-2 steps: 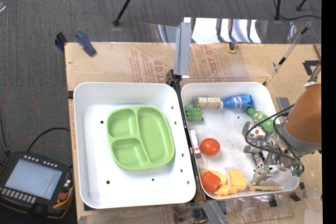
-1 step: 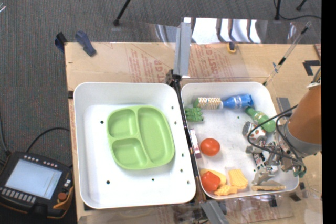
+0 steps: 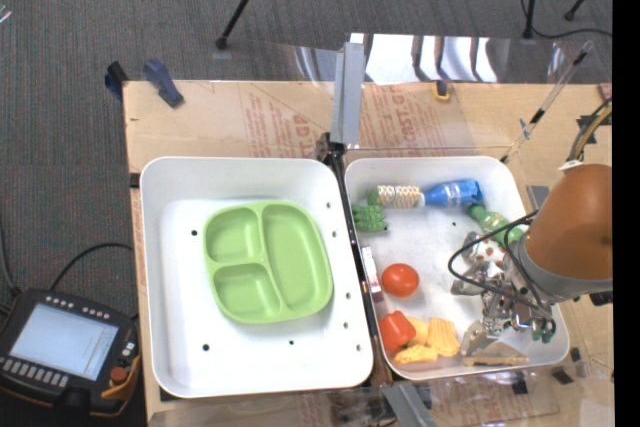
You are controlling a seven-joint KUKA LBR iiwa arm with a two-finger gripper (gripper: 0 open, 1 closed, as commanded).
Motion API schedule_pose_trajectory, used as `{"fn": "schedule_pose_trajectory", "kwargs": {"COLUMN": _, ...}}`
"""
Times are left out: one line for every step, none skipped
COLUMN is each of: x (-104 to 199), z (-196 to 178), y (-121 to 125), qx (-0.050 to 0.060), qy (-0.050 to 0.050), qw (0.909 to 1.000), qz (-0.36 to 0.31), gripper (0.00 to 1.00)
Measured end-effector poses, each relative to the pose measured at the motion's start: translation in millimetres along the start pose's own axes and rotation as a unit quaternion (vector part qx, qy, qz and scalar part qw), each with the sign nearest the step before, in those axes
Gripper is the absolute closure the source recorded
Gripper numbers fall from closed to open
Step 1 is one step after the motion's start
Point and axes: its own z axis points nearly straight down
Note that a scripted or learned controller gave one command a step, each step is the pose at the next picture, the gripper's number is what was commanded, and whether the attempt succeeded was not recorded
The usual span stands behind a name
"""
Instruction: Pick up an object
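Cardboard-topped bench, two white bins: pick not yet made.
Gripper (image 3: 505,315) low near right bin's (image 3: 520,177) front-right corner; finger state unclear, nothing visibly held.

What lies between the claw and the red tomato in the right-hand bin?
Nothing visible. The claw is low in the right bin, and only bare white floor separates it from the tomato to its left.

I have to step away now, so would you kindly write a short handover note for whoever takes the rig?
Gripper: low in the right bin, near its front right corner; finger state unreadable, nothing seen held.
Right bin: tomato, red pepper, yellow corn pieces, blue bottle, green toy.
Left bin: green divided plate.
Done: no pick confirmed.
Left: grasp and lift one object.
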Motion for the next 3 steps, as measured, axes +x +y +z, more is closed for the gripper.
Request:
{"fn": "schedule_pose_trajectory", "kwargs": {"x": -7, "z": 1, "y": -38, "qx": 0.0, "qy": 0.001, "qw": 0.9995, "qz": 0.033, "gripper": 0.0}}
{"fn": "schedule_pose_trajectory", "kwargs": {"x": -7, "z": 0, "y": -35, "qx": 0.0, "qy": 0.001, "qw": 1.0, "qz": 0.002, "gripper": 0.0}}
{"fn": "schedule_pose_trajectory", "kwargs": {"x": -87, "z": 2, "y": -21, "qx": 0.0, "qy": 0.002, "qw": 1.0, "qz": 0.008, "gripper": 0.0}}
